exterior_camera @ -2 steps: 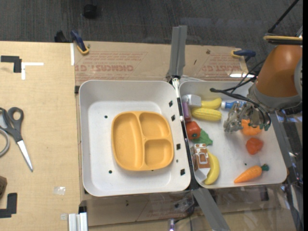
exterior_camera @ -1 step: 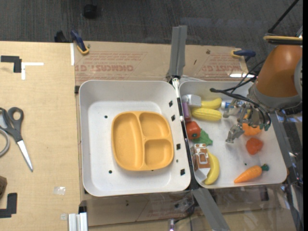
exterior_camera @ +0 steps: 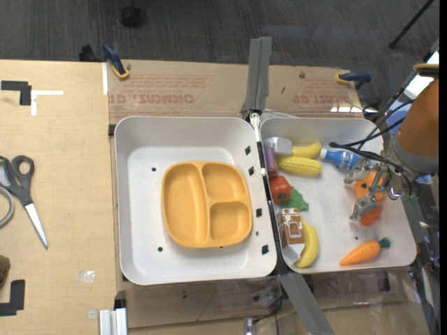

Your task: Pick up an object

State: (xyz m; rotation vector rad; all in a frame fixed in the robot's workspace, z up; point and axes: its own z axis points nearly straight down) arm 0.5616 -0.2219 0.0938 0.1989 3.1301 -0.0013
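The right bin (exterior_camera: 328, 121) holds several toy foods. A corn cob (exterior_camera: 300, 165) and a small banana (exterior_camera: 307, 149) lie at the back left, with a blue bottle (exterior_camera: 341, 158) beside them. A red fruit with a green leaf (exterior_camera: 281, 188), a brown packet (exterior_camera: 291, 227) and a larger banana (exterior_camera: 308, 246) lie along the left wall. A carrot (exterior_camera: 362, 252) rests near the front right. My gripper (exterior_camera: 366, 204) is down at the bin's right side, right over an orange and red piece (exterior_camera: 371, 215), which it partly hides.
The left bin (exterior_camera: 133, 208) carries a yellow divided plate (exterior_camera: 207, 203). Scissors (exterior_camera: 26, 194) lie on the bench at the far left. Cables (exterior_camera: 363, 145) run from the arm over the right bin's back corner.
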